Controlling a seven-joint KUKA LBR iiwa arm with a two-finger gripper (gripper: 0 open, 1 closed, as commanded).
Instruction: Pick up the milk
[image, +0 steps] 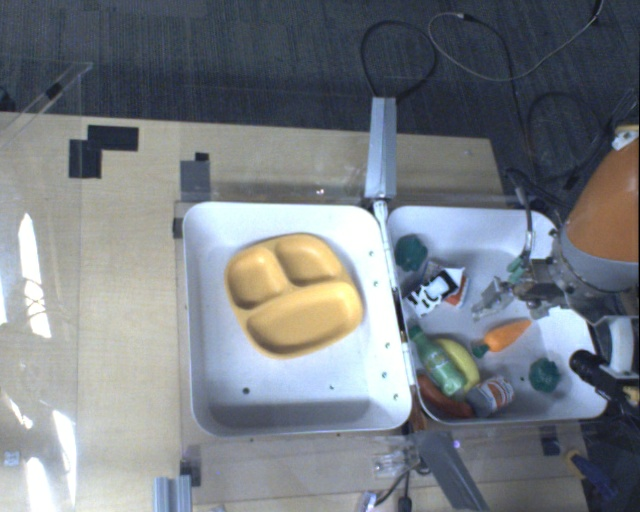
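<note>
One milk carton (436, 289) lies tipped, pointing right.

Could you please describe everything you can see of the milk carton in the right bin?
The milk carton is a small white box with black cow-style patches and an orange-red part at its right end. It lies on its side, tilted, on the floor of the right bin, in the bin's upper-left area. A dark teal object sits just above-left of it, close or touching. The gripper is to its right, apart from it.
</note>
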